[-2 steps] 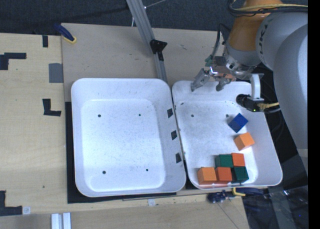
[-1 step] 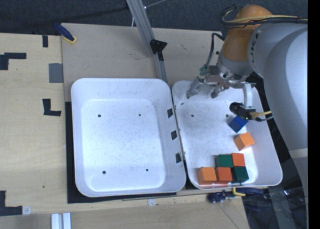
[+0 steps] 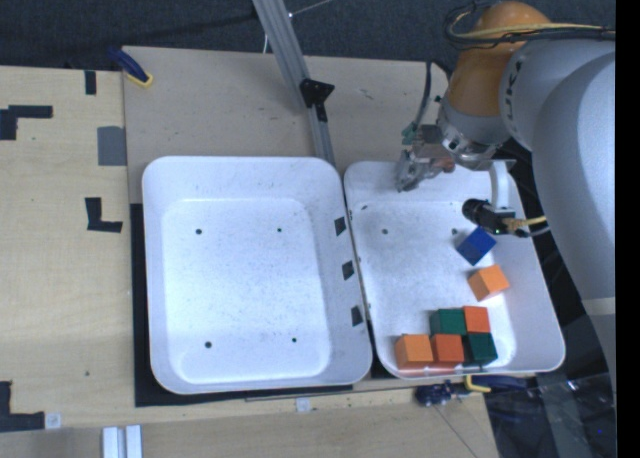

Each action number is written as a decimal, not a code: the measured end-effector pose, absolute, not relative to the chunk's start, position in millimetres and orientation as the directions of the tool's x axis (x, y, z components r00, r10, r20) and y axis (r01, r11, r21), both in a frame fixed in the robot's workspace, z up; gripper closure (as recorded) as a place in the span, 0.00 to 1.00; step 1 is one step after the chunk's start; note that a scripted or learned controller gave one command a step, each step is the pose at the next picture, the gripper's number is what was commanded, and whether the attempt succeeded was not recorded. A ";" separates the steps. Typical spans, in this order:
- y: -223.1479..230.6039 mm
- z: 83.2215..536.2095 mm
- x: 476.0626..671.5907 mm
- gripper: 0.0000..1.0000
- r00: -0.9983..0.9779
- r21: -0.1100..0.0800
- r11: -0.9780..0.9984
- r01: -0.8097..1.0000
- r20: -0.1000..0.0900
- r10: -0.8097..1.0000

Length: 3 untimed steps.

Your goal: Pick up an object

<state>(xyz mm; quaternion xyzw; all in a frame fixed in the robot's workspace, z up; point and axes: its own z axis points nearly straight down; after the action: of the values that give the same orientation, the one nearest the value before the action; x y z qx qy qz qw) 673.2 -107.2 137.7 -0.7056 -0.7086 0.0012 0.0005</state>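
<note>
The gripper (image 3: 412,178) hovers over the right bin's (image 3: 400,276) far edge, its state unclear; blocks (image 3: 450,338) cluster near.

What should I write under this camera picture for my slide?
Robot claw hovers at the back of the right bin, away from the blue block and orange and green blocks.
</note>
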 end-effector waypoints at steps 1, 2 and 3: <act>-97.2 194.3 678.7 1.00 -0.003 0.005 0.003 1.000 0.000 1.000; -106.5 246.7 679.4 1.00 -0.002 0.006 0.002 1.000 -0.001 1.000; -105.5 273.9 680.1 1.00 -0.003 0.002 0.003 1.000 0.000 1.000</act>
<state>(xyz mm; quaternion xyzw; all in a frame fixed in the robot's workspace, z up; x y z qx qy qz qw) 680.1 -105.5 273.9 -0.7061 -0.7081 -0.0008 -0.0009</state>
